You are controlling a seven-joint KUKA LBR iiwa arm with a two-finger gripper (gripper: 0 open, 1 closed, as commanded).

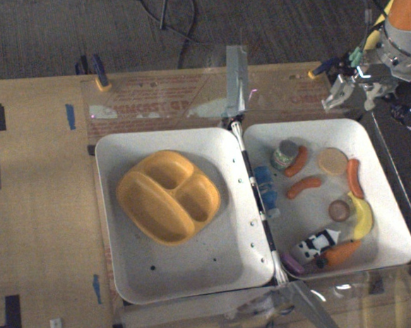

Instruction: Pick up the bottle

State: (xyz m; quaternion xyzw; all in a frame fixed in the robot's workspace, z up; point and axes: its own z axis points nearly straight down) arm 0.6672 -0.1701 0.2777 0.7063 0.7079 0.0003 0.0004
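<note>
Hovering outside right white bin [389, 202], past its 1 o'clock corner: grey two-finger gripper [343, 91], jaws apart, nothing between. Small clear blue plastic bottle [265, 188] lies untouched at bin's 9 o'clock wall. Approach, descent, grasp, lift all remain.

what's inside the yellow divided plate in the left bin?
The yellow plate sits in the left bin; no items visible in its three compartments. What lies under the plate is covered.

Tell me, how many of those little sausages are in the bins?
3, all in the right bin: one sausage leaning on the small jar, one mid-bin, one upright beside the banana. More could be hidden beneath other toys.
</note>
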